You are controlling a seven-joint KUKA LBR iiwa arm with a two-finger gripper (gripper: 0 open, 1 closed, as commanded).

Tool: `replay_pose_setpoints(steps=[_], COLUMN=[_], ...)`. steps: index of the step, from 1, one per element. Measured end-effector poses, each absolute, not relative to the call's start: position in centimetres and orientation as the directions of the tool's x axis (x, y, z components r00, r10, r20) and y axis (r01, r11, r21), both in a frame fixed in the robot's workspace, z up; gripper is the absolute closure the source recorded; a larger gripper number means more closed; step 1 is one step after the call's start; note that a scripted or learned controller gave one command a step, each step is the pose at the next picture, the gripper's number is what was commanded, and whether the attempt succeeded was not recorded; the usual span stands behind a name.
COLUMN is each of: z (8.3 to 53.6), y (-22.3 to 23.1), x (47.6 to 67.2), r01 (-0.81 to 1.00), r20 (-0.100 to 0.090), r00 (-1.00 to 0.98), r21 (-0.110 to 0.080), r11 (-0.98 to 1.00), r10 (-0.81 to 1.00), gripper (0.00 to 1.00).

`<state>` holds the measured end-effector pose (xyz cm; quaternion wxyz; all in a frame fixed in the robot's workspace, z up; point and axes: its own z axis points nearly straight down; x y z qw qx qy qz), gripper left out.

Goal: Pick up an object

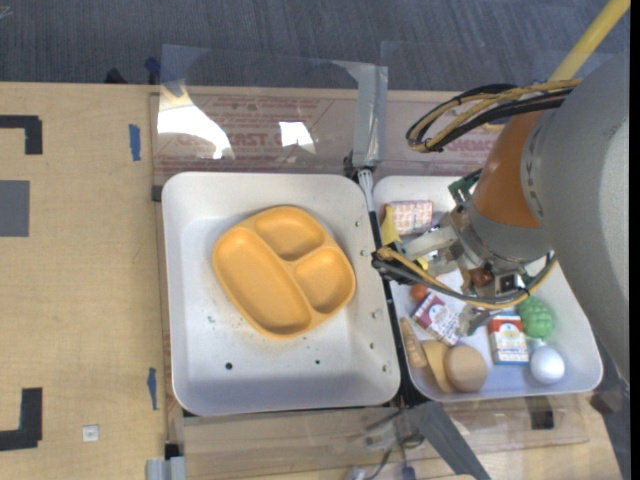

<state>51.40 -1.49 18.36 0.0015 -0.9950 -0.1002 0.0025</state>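
1. A shallow white plastic left bin (190,368) sits on the tan cardboard-topped table (70,298).
2. Blue tape strips (134,141) mark the table.
3. Grey carpet floor (250,13) lies beyond.

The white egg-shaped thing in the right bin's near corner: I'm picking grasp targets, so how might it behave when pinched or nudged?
The white egg looks smooth and rounded, so it would probably roll if nudged and may squirt out of a two-finger pinch. It appears small, so likely light. It lies close to the bin wall and the small carton, which may crowd the fingers.
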Motion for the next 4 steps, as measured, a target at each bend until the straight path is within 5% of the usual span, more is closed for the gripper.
replay_pose_setpoints(steps=[1,3,4], z=[18.4,18.4,18.4], y=[2.0,-2.3,-2.3], x=[48.2,61.4,56.9], r01=[0.231,0.199,0.206], r20=[-0.004,-0.001,-0.004], r00=[0.973,0.980,0.979], r21=[-0.004,-0.001,-0.003], r11=[-0.973,-0.980,-0.979], r10=[0.231,0.199,0.206], gripper=[0.00,0.00,0.00])
